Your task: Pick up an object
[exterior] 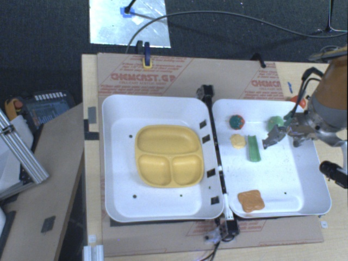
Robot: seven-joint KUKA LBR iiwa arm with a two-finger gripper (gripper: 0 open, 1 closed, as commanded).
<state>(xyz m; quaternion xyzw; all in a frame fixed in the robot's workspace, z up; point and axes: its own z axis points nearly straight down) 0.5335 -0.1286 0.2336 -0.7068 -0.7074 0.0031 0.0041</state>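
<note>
The right bin (304, 200) holds a dark green ball with a red spot (236, 122), a small yellow ball (237, 141), a green stick (253, 148), a light green piece (275, 123) and an orange-brown toast-like piece (250, 200). My gripper (273, 137) hangs over the right bin's upper right part, just right of the green stick and below the light green piece. Nothing shows between its fingers.
The left bin (119, 194) carries a yellow three-compartment plate (166, 155). A black divider with clips (213, 145) runs between the bins. The arm's wrist (326, 113) covers the right bin's far right edge. Cardboard underlies both bins.
</note>
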